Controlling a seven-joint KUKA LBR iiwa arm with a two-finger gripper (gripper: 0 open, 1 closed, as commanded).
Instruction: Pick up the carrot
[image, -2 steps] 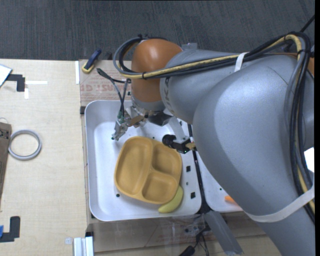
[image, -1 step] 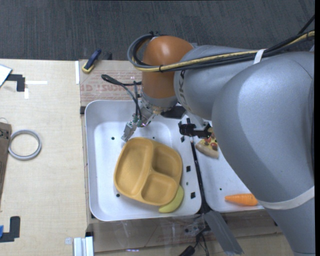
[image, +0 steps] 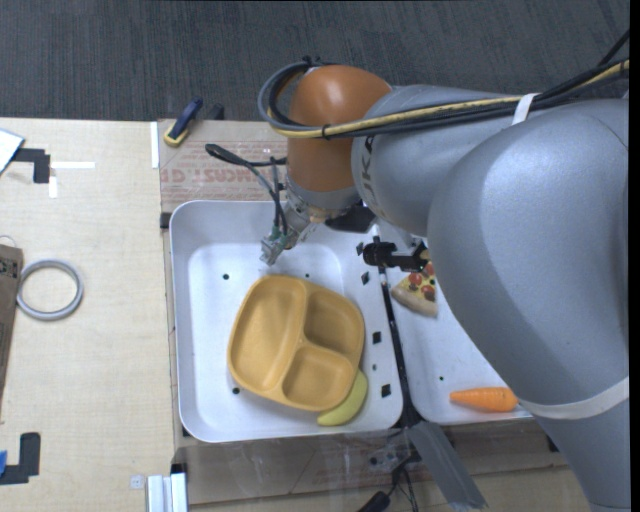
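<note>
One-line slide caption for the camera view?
Gripper over the left bin, far from the carrot in the right bin.

Two white bins (image: 190, 330) (image: 440, 395). One carrot (image: 484, 400), one banana (image: 345, 404), one yellow divided plate (image: 295, 343), one pizza slice (image: 417, 291), one tape roll (image: 46, 289) showed.

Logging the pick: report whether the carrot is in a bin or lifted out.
In a bin. The carrot lies on the floor of the right bin, apart from the hand.
</note>
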